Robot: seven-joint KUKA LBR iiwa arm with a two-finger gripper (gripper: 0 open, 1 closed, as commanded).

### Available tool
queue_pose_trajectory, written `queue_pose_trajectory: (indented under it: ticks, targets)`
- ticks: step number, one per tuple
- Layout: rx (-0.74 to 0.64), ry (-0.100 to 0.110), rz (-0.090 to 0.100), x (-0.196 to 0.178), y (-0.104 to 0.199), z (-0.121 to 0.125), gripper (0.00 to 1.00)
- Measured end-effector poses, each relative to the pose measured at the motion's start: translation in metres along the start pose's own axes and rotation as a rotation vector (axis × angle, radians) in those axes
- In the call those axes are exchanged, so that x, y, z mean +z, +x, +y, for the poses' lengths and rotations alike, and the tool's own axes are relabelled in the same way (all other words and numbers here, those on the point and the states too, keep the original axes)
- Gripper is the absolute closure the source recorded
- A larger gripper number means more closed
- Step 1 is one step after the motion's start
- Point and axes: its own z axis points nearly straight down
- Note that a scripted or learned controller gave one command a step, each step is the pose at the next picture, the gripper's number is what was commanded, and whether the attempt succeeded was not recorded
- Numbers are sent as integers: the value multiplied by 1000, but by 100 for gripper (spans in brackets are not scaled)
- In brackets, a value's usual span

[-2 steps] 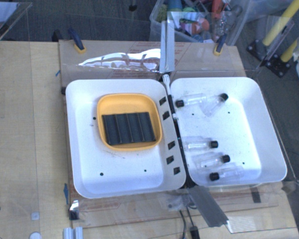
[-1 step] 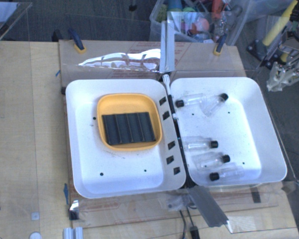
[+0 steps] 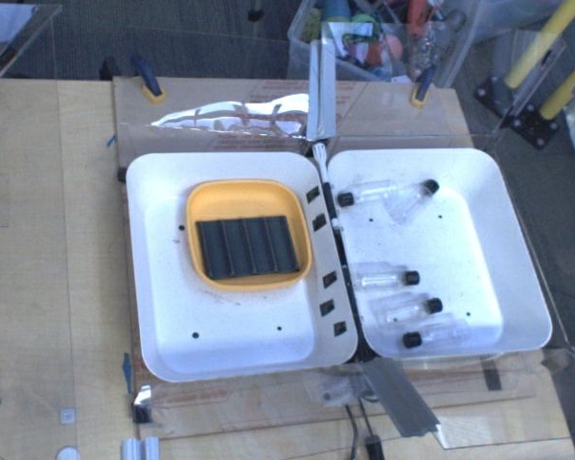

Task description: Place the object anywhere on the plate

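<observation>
A yellow plate (image 3: 203, 202) sits in the left white bin (image 3: 158, 314). On it lies a dark ribbed rectangular block (image 3: 246, 245), flat and covering most of the plate's middle. In the right white bin (image 3: 498, 257) lie several clear plastic vials with black caps: one pair near the back (image 3: 383, 195), one at mid-left (image 3: 383, 279), and two near the front (image 3: 412, 309) (image 3: 436, 334).
A metal divider strip (image 3: 321, 89) rises between the bins at the back. A clear tub of assorted colourful items (image 3: 383, 17) stands behind the bench. Two blue-and-yellow clamps (image 3: 146, 80) (image 3: 422, 86) hold the back board. A grey metal bracket (image 3: 398, 401) lies at the front.
</observation>
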Motion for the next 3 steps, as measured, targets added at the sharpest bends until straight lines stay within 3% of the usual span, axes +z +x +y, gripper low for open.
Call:
queue_pose_trajectory:
  ticks: [1,2,3]
  targets:
    - [-392,-8,-2,178,-1,1,100]
    - [-573,-3,-1,24,-13,2,100]
    - [-748,-2,-1,-11,-9,1,100]
